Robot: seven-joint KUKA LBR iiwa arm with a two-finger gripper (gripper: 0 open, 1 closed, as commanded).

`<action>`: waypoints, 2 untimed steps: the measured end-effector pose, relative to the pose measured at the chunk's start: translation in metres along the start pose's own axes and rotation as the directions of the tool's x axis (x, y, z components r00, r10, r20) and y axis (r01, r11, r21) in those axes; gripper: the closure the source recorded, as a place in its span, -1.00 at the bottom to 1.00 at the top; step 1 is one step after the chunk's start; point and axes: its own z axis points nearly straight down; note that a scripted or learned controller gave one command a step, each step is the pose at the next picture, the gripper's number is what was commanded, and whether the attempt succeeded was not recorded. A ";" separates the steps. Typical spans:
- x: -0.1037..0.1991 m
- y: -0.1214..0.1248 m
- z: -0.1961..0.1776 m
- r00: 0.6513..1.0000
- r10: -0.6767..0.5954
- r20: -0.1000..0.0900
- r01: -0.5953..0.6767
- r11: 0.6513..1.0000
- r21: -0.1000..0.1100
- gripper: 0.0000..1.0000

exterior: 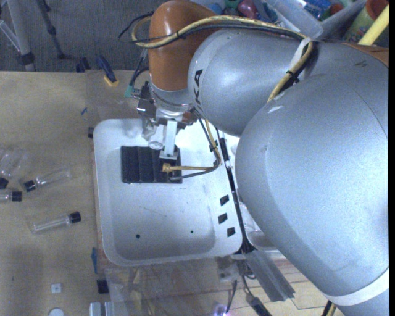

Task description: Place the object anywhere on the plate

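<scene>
Honestly, the only writing I can read is the letters "KA" (199, 80), dark and turned sideways on the grey arm (308, 154).

At the far left, on the tan bench (49, 123), lie clear vials with black caps. One small vial (12, 196) is at the edge, a longer vial (46, 179) is just above it, and another vial (55, 221) lies lower down, apart from them. A small white square (55, 287) sits near the bottom. Further in, a blue clip (109, 74) lies above the bin, and two dark scraps (90, 131) rest close to the bin's left rim.

The white bin (105, 203) comes next. The black ridged plate (143, 165) lies flat in its upper left part, near the left wall but not touching it. The gripper (153, 139) hangs over the plate's right end, under the orange band (176, 37). I cannot tell whether it is open or closed, or whether it carries anything. The lower half of the bin floor is bare apart from two tiny dark specks (137, 235), so the free room lies there.

Three small black marks (223, 217) run down the bin's right rim. Beyond that the arm's grey bulk blocks everything, with only a sliver of the second bin (265, 242) peeking out below it. Yellow cables (247, 24) run along the top of the arm, and coloured clutter (247, 7) lines the back edge.
</scene>
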 end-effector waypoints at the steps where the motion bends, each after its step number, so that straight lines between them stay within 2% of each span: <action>1: -0.019 -0.072 -0.096 0.989 -0.146 0.001 0.146 0.989 0.006 1.00; 2: -0.007 -0.024 0.038 0.999 0.050 0.002 -0.050 0.999 0.006 1.00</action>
